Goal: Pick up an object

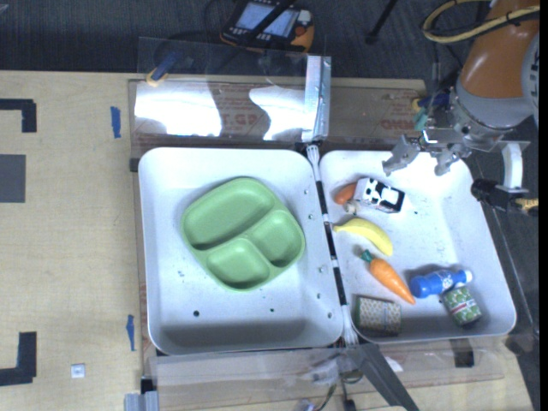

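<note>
- the gripper hangs over the far end of the right bin, its two fingers spread apart with nothing between them, so it is released and carrying nothing.
- the nearest candidate is the black-and-white box, lying on the bin floor just beside the gripper, toward the near side and a little to the view's left of it; an orange piece touches its left end.
- the box's long axis runs roughly across the bin, tilted slightly down toward the view's right; my judgement is that the fingers need to straddle its short side.
- further from the gripper, toward the near edge, lie a banana, a carrot, a blue bottle, a small can and a patterned block.
- the bottle and can touch or nearly touch, which i judge makes a clean grasp there harder.
- the left bin holds a green divided tray, well apart from the gripper and across the divider.
- the move i expect is a short shift toward the near side and then a descent; no object is lifted yet.
</note>
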`<state>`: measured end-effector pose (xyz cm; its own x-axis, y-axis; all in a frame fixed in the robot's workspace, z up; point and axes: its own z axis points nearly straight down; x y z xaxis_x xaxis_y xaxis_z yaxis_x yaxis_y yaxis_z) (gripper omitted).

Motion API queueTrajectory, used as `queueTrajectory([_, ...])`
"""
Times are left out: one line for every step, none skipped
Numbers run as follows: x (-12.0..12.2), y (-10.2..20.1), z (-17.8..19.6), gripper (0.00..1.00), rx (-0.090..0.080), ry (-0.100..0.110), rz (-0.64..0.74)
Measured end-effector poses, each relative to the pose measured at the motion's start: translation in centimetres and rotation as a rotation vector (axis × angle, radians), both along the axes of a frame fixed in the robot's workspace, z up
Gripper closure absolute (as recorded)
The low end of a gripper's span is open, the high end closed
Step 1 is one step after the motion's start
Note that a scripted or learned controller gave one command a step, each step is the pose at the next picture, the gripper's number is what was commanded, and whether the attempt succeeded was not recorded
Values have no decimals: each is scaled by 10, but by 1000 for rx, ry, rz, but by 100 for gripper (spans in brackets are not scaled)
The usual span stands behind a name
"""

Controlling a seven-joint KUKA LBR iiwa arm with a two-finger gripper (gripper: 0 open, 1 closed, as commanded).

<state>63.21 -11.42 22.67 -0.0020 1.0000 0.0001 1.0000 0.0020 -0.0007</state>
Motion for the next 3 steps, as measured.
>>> queueTrajectory([-56,18,-77,0,1,-1,208])
queueTrajectory([-101,36,-21,0,1,1,58])
queueTrajectory([-101,17,-140,0,1,-7,-135])
